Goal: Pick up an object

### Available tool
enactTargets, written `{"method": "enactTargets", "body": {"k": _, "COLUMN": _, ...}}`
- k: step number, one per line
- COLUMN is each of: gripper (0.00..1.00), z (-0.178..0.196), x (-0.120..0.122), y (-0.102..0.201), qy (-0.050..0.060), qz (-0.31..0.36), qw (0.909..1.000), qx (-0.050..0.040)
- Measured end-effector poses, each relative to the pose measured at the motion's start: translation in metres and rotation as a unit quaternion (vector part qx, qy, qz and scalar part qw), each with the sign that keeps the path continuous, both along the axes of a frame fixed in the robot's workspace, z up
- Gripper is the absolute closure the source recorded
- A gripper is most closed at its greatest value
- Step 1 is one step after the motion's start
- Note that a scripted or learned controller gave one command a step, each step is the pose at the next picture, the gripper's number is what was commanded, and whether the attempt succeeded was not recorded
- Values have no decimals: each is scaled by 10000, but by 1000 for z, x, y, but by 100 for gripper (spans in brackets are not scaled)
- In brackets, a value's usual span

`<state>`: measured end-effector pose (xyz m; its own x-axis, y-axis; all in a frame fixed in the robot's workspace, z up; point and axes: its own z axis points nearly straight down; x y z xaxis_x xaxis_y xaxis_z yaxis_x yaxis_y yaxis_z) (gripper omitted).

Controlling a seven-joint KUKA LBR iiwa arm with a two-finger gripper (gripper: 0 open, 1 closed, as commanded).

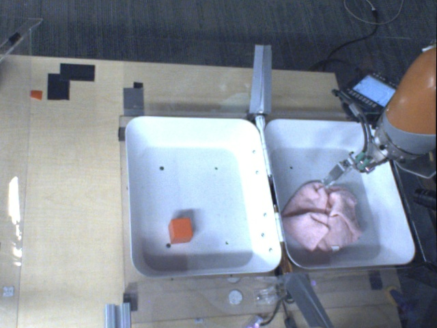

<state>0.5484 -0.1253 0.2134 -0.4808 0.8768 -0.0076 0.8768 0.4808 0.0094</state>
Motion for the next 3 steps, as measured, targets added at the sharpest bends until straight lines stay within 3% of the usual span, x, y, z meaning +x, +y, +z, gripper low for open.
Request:
{"method": "enactTargets", "body": {"k": 1, "gripper": 0, "z": -116, "x": 4, "y": -8, "qy": 2, "qz": 7, "qw": 10000, "qx": 4}}
{"method": "enactTargets", "body": {"k": 2, "gripper": 100, "z": -104, "x": 8, "y": -7, "qy": -42, "qz": 15, "qw": 10000, "qx": 0}}
{"method": "enactTargets", "body": {"k": 3, "gripper": 100, "z": -28, "x": 29, "y": 49, "qy": 15, "qz": -1522, "qw": 9884, "qx": 21}}
